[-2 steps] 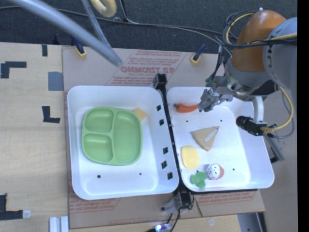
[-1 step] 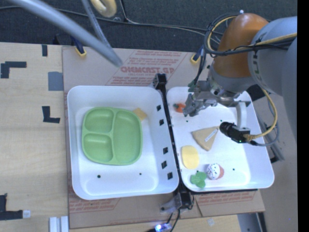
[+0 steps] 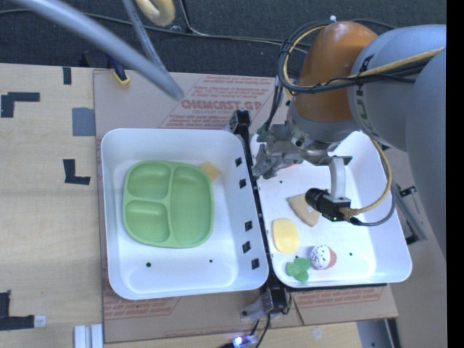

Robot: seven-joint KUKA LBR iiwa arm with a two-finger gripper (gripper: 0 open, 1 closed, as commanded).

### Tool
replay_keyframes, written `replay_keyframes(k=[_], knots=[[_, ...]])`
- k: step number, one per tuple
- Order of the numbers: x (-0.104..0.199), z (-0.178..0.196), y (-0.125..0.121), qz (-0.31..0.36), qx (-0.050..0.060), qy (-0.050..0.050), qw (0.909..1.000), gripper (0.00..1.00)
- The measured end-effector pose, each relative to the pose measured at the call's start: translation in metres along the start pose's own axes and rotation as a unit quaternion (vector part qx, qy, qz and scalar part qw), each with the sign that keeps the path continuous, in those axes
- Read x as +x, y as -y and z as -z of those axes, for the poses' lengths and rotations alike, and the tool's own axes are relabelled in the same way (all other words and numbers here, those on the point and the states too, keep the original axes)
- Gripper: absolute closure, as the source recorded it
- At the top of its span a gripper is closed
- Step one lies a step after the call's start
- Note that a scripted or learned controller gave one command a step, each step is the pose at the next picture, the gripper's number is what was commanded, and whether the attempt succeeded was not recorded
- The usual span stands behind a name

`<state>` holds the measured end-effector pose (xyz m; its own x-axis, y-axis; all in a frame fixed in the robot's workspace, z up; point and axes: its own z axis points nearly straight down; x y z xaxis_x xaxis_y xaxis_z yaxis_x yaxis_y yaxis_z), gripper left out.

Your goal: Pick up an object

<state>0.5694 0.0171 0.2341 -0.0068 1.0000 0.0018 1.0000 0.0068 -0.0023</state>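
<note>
Right bin (image 3: pixel 391 263) on counter: tool (image 3: pixel 270 159) grip unreadable (wrist hides it); yellow piece (image 3: pixel 286 235) looks light, smooth; pinch across narrow sides

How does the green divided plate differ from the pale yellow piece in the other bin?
The green divided plate lies in the left bin; the pale yellow piece lies in the right bin. The plate is far larger and has three compartments; the piece is small, plain and oval. Both lie flat.

You see a pale wooden bench (image 3: pixel 43 216) with black tape marks (image 3: pixel 72 171), a printed cardboard sheet (image 3: pixel 210 100) on it, dark carpet (image 3: pixel 239 6) beyond.
</note>
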Motion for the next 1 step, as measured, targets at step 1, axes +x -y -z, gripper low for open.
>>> replay_keyframes(k=[1], knots=[[0.0466, 0.0054, 0.0187, 0.0, 0.0, 0.0, 1.0, 1.0]])
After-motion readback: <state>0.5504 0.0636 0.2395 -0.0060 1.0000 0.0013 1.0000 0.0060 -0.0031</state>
